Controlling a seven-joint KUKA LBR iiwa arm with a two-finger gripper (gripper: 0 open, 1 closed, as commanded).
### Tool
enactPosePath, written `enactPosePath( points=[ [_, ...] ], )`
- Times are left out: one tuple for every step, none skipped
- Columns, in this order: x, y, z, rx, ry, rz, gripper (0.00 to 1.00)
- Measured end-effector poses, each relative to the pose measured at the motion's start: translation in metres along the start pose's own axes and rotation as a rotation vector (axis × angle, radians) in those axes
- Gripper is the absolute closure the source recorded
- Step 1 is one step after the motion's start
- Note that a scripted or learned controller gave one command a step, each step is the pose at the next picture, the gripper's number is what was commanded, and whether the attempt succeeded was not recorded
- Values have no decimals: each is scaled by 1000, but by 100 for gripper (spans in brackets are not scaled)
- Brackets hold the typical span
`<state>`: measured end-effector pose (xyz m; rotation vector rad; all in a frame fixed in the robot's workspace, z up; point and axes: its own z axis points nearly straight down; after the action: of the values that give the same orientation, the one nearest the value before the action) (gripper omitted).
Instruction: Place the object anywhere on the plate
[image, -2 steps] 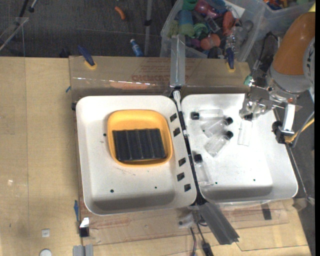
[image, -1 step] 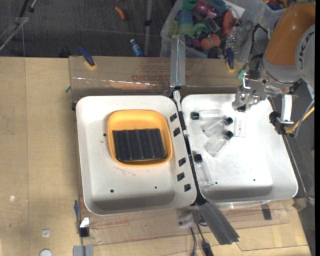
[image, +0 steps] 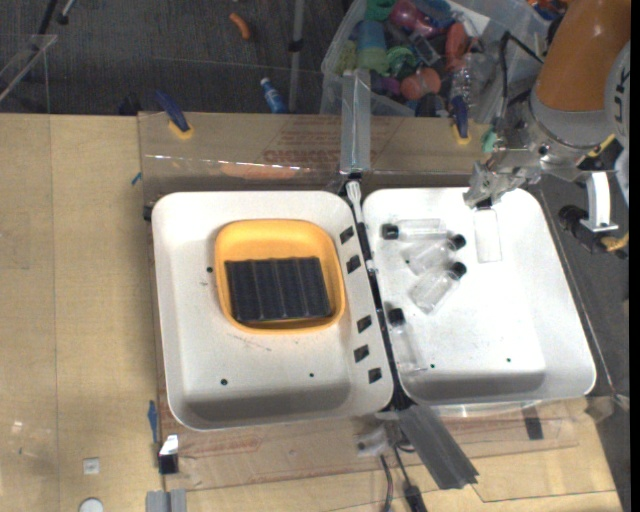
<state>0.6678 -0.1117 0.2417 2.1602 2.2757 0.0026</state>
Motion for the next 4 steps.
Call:
enactPosePath(
  points=[
    [1, 0, -29, -1, 0, -118, 100],
    [-15, -1, -36, 0, -1, -171, 100],
    [-38, -2, -64, -3, -1, -482, 100],
    [-80, -4, -147, -4, -3, -770, 100]
  ],
)
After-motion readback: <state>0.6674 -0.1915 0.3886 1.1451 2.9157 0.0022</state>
